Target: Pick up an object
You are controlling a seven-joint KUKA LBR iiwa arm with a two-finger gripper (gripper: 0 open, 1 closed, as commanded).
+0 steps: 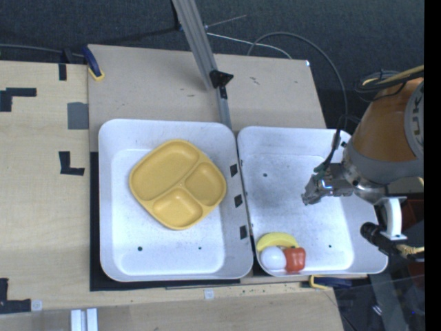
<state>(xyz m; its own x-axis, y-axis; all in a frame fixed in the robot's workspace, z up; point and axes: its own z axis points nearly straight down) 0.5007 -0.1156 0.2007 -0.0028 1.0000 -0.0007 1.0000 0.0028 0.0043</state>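
In the right bin (289, 143), at the front near its left corner, lie a yellow banana-like piece (276, 239), a white ball (272, 258) and a small red object (295, 259), all touching one another. My gripper (311, 194) hangs over the middle right of this bin, up and to the right of that cluster, apart from it. Nothing shows between its fingers. A yellow divided plate (178, 183) rests in the left bin (114, 205).
A grey metal pole (196, 33) slants down from the top to the rim between the bins. Cables (324, 61) run behind the right bin. The arm's orange and grey body (389, 140) covers the right bin's right edge.
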